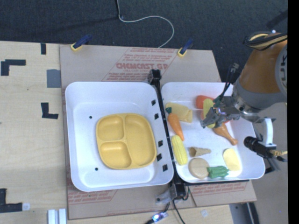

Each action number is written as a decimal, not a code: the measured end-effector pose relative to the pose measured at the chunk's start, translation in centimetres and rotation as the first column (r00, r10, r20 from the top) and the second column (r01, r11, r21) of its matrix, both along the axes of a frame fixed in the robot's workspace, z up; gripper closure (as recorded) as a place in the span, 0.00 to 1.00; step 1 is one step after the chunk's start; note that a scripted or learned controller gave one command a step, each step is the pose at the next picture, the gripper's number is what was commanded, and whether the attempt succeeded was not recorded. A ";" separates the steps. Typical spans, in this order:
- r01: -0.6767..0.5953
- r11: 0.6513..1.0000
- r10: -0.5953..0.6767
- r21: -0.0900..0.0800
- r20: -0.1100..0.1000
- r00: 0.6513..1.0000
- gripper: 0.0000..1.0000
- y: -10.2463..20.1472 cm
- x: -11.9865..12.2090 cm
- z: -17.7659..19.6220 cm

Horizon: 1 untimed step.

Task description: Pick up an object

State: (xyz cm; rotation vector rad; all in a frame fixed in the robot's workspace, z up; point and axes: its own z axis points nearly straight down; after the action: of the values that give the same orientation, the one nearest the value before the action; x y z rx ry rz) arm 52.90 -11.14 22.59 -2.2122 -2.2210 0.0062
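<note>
The gripper (pixel 216 116) hovers low in the right bin (pixel 187 90), right of frame centre, over a yellow piece (pixel 208 105) beside an orange carrot-like toy (pixel 226 133). Whether its fingers are released or clenched, I cannot tell. A yellow divided plate (pixel 125 140) lies in the left bin (pixel 79 125).

Yellow divided plate (pixel 125 140) in a white bin (pixel 79 97) — beside it an orange carrot (pixel 175 125), yellow corn (pixel 180 150), green toy (pixel 217 172).
</note>
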 end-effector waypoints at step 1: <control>-0.001 1.000 0.001 0.000 -0.001 1.000 1.00 4.1 -2.1 -0.3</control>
State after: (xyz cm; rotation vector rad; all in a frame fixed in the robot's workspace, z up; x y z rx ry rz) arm 50.77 -7.08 22.29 -2.2110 -2.2217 0.0073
